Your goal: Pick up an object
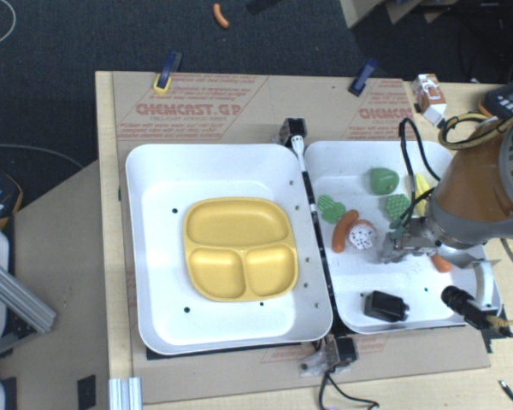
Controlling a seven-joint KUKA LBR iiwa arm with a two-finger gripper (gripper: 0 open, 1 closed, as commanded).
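Objects for picking lie in the right bin (350,310), all placed here relative to the white die (361,237) near that bin's middle. An orange sausage (344,230) lies slanted just left of the die and touches it or nearly so. A small green piece (329,206) sits up and left of the die, beside the sausage's upper end. A rounded green piece (382,179) lies above and right of the die, and a textured green piece (397,203) sits just below that one, right of the die. A yellow piece (421,185) shows further right, partly behind a black cable (410,156). A black block (385,306) lies well below the die, near the bin's front wall. A small orange bit (442,264) peeks out right of the die, under the arm (479,190).

The gripper (398,248) hangs low over the bin floor just right of the die, close to it; whether they touch cannot be told, and nothing is seen between them.

Left of the die, across the divider, the left bin (154,297) holds a yellow tray (239,248) with three compartments, lying flat at its middle. Both bins rest on the bench (111,229).
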